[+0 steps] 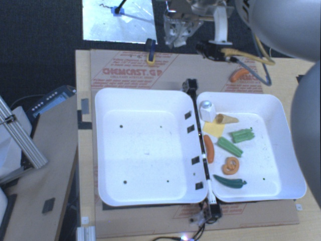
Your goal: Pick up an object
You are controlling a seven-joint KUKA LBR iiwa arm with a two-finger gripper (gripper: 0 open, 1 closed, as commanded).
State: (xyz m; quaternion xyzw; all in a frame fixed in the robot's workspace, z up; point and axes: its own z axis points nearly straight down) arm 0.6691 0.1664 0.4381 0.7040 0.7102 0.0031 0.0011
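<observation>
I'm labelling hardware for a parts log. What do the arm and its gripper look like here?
The arm is bulky, rounded and pale grey, with dark lettering partly visible on its casing. The gripper is a pale metallic assembly. A yellow cable and a grey one loop below a black fitting beside it.

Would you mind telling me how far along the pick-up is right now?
Nothing looks done yet. The gripper hangs above the bench beyond the bins, apart from the toys. The sausage, pepper and other pieces lie in the right bin. Descent, grasp and lift remain.
</observation>
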